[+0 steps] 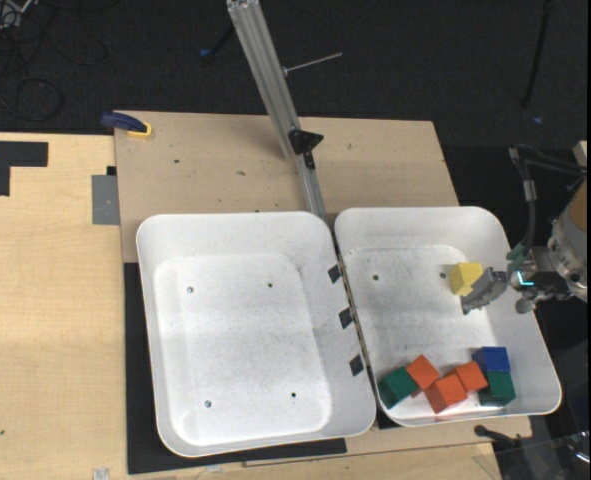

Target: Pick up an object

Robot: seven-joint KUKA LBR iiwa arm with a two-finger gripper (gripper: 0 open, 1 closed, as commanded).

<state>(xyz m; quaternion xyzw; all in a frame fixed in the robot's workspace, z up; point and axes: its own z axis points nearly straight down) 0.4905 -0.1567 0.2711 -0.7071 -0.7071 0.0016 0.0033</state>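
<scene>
gripper (pixel 480 293) just right of yellow block (pixel 465 276), likely lining up a grasp | grip state: cannot tell | other blocks (pixel 453 378) clustered below it, right bin (pixel 415 230)

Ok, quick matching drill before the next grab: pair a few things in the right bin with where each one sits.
Things:
1. yellow block
2. blue block
3. green block
4. gripper

Places:
A. bottom of the right bin, leftmost of the cluster
B. over the bin's right side, just beside the yellow block
C. alone in the bin's upper right part
D. right end of the bottom cluster, near the bin's right wall

Pairs: 1-C, 2-D, 3-A, 4-B
</scene>
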